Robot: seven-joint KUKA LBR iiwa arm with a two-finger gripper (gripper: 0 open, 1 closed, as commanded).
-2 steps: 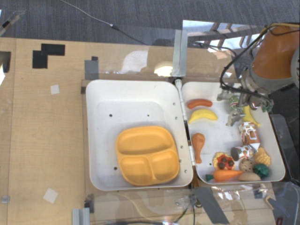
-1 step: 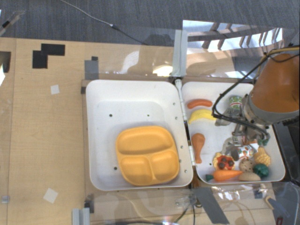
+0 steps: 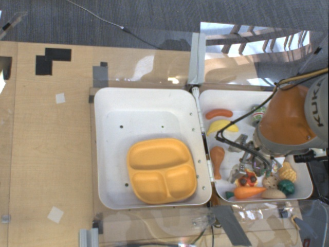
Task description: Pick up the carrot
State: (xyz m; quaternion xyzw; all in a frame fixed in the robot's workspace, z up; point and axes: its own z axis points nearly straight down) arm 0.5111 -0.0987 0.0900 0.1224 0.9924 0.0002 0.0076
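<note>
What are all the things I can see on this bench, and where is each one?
bins: two, white, side by side on the wooden bench
tray: one, yellow, three compartments, in the left bin
sausage: one, red-orange, top of right bin
banana: one, yellow, below the sausage
drumstick: one, brown-orange, left side of right bin
carrot: one, orange, near front edge of right bin
corn: one, yellow, front right of right bin
arm: one, grey with orange band, over right bin
gripper: one, metal, just above the carrot
</note>
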